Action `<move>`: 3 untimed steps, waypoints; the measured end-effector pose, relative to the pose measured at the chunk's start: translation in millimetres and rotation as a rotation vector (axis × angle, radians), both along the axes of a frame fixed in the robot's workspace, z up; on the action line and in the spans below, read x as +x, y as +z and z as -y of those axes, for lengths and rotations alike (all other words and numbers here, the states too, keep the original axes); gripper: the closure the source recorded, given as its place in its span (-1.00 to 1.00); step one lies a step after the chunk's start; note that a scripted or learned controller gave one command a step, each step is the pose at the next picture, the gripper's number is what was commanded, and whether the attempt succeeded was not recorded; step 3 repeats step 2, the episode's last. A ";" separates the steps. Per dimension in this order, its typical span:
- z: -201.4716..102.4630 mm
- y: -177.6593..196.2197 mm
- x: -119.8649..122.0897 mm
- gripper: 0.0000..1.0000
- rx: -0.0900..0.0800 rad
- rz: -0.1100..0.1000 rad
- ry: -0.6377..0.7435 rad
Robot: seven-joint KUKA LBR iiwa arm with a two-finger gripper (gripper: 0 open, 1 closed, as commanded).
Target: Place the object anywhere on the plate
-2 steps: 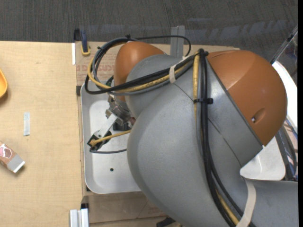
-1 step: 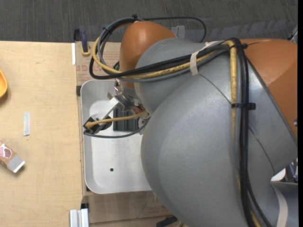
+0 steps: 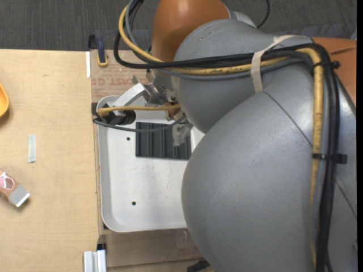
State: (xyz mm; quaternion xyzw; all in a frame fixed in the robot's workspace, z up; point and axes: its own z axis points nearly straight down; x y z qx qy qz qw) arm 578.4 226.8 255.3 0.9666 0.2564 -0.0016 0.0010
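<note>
Gripper (image 3: 178, 124) hangs over the white bin (image 3: 122, 208), mostly hidden by the arm; can't tell if it's open or closed. Likely object is the dark ridged block (image 3: 159, 140), flat in the bin, just below the gripper. Looks stiff and light; grasp across the short sides. Orange plate (image 3: 3, 102) sits far left on the tabletop (image 3: 51, 95).

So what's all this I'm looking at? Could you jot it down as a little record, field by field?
arm: big grey robot arm with an orange band, covering the right side of the view
cables: black and yellow cables running over the arm
bin: shallow white bin, partly hidden under the arm
in bin: dark ribbed rectangle
left surface: light wooden board
on board: orange item at the left edge, small grey strip, brown-and-white packet
</note>
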 end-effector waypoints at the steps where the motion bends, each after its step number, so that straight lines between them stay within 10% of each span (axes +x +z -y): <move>1: -0.6 -128.2 -44.2 -1.00 -0.001 -0.004 0.072; 2: -0.2 -45.7 -42.5 -1.00 -0.001 0.002 -0.223; 3: -0.2 -45.7 -42.5 -1.00 -0.001 0.002 -0.223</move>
